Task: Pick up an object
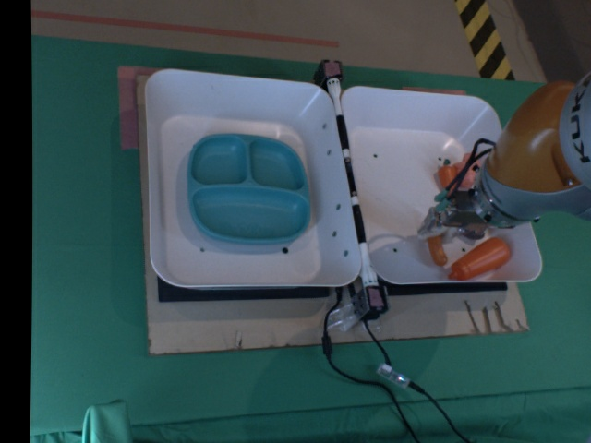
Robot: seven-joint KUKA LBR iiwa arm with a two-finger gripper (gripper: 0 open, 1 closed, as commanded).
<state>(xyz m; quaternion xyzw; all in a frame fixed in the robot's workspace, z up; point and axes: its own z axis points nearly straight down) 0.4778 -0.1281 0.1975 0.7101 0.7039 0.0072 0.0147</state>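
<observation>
2 white bins side by side on the green bench point(83, 201). Left bin point(166, 109) has a teal 3-compartment plate point(247, 190) in the middle. Right bin point(397, 118) has orange items in its right part: a bottle point(480, 259) lying near the front rim, a small carrot point(437, 250) just left of it, another orange piece point(448, 174) farther back. Arm point(536, 155) reaches in from the right, gripper point(451, 221) low above the carrot and bottle. Black cables point(369, 358) run over the bench in front.
</observation>
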